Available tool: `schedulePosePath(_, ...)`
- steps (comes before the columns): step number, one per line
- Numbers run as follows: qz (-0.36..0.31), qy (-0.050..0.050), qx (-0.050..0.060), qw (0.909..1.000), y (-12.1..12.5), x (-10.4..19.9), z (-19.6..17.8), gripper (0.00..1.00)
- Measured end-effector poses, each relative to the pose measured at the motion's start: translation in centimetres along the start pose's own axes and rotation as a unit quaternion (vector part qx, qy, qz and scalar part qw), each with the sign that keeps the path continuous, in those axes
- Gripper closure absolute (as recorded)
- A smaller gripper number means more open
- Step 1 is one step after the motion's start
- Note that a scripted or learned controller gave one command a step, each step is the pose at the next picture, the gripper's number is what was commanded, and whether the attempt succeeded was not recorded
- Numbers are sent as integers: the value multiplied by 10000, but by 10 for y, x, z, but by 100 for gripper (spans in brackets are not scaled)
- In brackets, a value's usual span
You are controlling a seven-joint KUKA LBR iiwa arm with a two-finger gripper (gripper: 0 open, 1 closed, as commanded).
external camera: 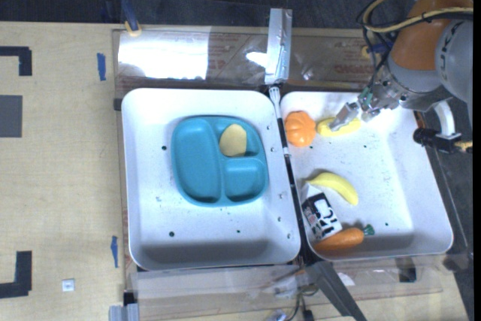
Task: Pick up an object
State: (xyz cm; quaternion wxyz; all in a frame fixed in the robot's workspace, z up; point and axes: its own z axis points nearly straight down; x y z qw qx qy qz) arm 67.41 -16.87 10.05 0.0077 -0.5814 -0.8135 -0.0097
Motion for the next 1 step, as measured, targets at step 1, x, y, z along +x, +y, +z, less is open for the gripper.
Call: schedulePosePath(1, 222, -118, -15, 9997, 2, 11, 0, 0)
